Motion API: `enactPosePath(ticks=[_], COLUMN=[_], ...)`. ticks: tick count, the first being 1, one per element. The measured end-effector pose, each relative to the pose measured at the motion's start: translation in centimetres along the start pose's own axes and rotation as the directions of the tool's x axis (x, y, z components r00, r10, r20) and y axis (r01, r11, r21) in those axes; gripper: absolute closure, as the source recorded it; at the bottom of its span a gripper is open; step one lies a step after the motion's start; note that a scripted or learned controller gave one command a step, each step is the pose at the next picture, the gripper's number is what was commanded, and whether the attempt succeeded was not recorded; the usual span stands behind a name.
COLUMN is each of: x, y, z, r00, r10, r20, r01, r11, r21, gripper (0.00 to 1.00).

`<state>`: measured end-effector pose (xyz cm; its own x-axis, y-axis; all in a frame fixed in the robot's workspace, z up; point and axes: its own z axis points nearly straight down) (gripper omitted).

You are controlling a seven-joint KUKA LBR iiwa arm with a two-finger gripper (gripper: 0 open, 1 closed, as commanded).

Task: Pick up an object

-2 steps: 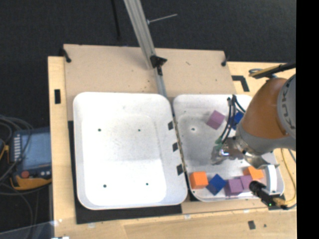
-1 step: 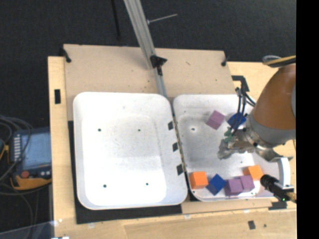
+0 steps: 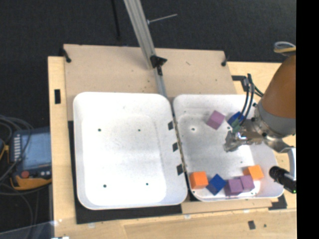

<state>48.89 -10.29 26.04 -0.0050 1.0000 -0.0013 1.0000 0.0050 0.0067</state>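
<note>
Reaching down into the right bin (image 3: 185, 108), the gripper (image 3: 232, 142) hangs just below the purple block (image 3: 216, 119), whether its jaws are open I cannot tell, so next it must get around one block and lift.

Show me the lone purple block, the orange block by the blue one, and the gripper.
purple block (image 3: 216, 119), camera view, top face.
orange block (image 3: 199, 179), camera view, top face.
gripper (image 3: 231, 144), camera view, fingers' tip.
</note>
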Motion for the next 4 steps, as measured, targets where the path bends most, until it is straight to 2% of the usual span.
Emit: enactPosePath(ticks=[1,2,4], x=[-0.1,4.6,14.1], y=[0.1,0.4,2.4], z=[-1.9,-0.7,2.3], r00=[1.0,1.0,1.0], r10=[-0.001,-0.001,-0.001], r20=[-0.001,-0.001,-0.002], r01=[0.001,0.001,0.001], r11=[1.0,1.0,1.0], r21=[0.003,0.006,0.011], gripper=[1.0,1.0,1.0])
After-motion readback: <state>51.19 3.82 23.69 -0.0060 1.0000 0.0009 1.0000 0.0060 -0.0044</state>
